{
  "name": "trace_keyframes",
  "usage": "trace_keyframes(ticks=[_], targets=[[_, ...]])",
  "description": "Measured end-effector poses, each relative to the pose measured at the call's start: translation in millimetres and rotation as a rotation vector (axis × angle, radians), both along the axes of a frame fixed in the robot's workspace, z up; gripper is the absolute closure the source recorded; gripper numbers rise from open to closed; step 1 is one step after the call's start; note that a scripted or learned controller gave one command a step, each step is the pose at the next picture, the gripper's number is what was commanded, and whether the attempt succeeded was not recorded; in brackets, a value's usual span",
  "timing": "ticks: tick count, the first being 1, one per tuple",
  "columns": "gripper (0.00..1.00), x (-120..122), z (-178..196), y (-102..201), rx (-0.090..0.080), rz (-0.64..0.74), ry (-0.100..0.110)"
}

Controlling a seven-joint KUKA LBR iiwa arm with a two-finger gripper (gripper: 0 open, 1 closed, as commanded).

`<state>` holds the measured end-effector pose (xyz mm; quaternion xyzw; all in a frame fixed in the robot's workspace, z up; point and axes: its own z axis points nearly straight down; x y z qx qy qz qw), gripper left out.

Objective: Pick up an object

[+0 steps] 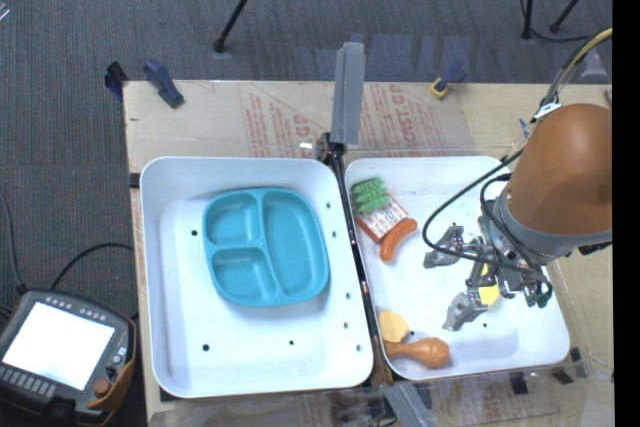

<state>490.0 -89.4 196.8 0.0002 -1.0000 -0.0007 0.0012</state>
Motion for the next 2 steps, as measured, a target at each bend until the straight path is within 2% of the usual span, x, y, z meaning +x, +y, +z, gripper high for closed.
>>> trace_keyframes(ticks=[1,2], targets=[[0.0,71.6,-11.0,89.2,-0.001,-0.335,0.001],[0.0,125.2,-10.2,26.1,-0.002,-0.461,-0.002]])
